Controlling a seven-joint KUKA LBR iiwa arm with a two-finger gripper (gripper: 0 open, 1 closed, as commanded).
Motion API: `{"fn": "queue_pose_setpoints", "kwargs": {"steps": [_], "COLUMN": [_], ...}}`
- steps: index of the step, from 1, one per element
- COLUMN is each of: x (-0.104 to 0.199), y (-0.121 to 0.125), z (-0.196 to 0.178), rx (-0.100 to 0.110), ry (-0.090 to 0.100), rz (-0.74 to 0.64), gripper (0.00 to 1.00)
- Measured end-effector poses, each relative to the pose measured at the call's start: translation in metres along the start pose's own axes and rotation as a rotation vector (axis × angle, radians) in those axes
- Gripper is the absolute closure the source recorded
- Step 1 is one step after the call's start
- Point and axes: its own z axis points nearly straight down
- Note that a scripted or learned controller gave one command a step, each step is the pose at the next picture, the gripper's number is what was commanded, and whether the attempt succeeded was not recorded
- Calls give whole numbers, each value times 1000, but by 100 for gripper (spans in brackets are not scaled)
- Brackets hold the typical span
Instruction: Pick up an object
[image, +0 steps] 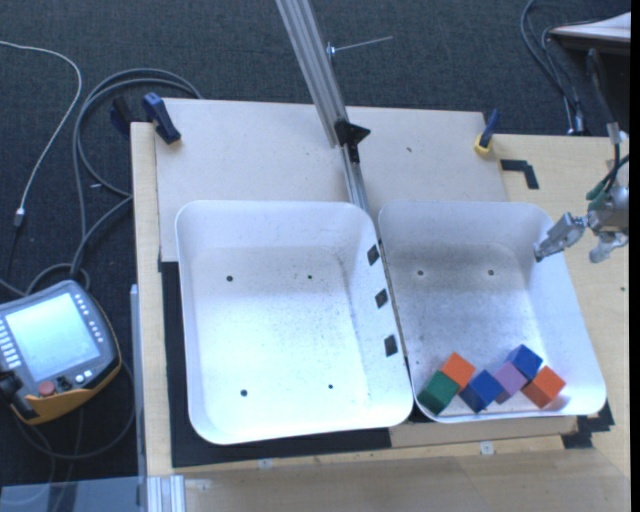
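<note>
Far left of the frame there's a teach pendant (52, 345) on the floor with grey cables around it. Then the left bin (200, 240), just white plastic with specks. Right bin (560, 290) has all the blocks bunched along its lower edge: green block (437, 392), orange block (458, 368), blue block (483, 389), light purple block (510, 380), another blue one (525, 358), another orange one (546, 385). The hand (580, 240) sits at the right edge over the bin's upper right rim, well apart from the blocks, fingers spread and holding nothing
</note>
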Motion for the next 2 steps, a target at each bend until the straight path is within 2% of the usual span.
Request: {"fn": "queue_pose_setpoints", "kwargs": {"steps": [1,2], "x": [-3,27], "y": [-7,63], "z": [114,177], "rx": [7,-1], "ry": [3,1], "rz": [2,-5], "gripper": [0,0]}}
